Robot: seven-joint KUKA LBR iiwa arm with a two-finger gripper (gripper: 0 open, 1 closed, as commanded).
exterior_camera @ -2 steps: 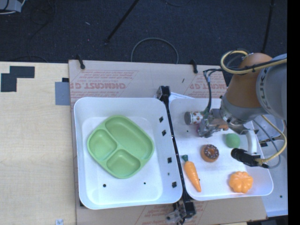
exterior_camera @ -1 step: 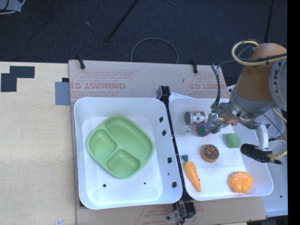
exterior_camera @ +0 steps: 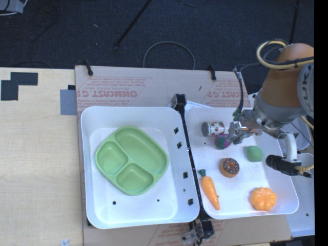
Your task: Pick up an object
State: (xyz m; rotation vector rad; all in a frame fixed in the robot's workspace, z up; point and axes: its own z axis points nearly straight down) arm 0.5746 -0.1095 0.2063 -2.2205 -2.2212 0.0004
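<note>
The right bin [exterior_camera: 287, 209] holds several toys. A small tin can [exterior_camera: 212, 128] lies on its side at the back left, with a purple and green lump [exterior_camera: 222, 142] just in front of it. A green rounded piece [exterior_camera: 253, 153], a chocolate donut [exterior_camera: 229, 167], a carrot [exterior_camera: 210, 188] and an orange pumpkin [exterior_camera: 263, 199] lie further forward. My gripper [exterior_camera: 238, 134] hangs low at the back of this bin, right beside the purple and green lump and the can. I see nothing held in it.
A green divided plate [exterior_camera: 131, 159] lies in the left bin [exterior_camera: 97, 209]. A black divider [exterior_camera: 187, 158] runs between the two bins. The grey arm with its orange band [exterior_camera: 289, 68] comes in from the right, above the right bin's back corner.
</note>
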